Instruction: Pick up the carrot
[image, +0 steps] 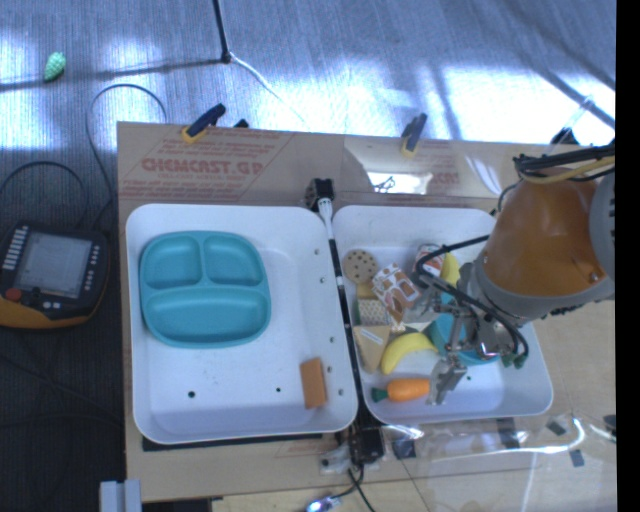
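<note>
The carrot (407, 390), orange with a small green tip at its left end, lies near the front wall of the right bin (520, 400). My gripper (443, 380) hangs low over the bin, right beside the carrot's right end and close to touching it. The carrot rests on the bin floor and is not lifted. The grey and orange wrist (545, 250) looms over the bin's right half and hides what lies under it.
A banana (406, 349) lies just behind the carrot, beside a teal piece (440, 328). Further back sit a patterned box (396, 288), a round cookie (360, 265) and a yellow item (450, 268). The left bin (290, 230) holds a teal divided plate (205, 288) and a brown block (314, 382).
</note>
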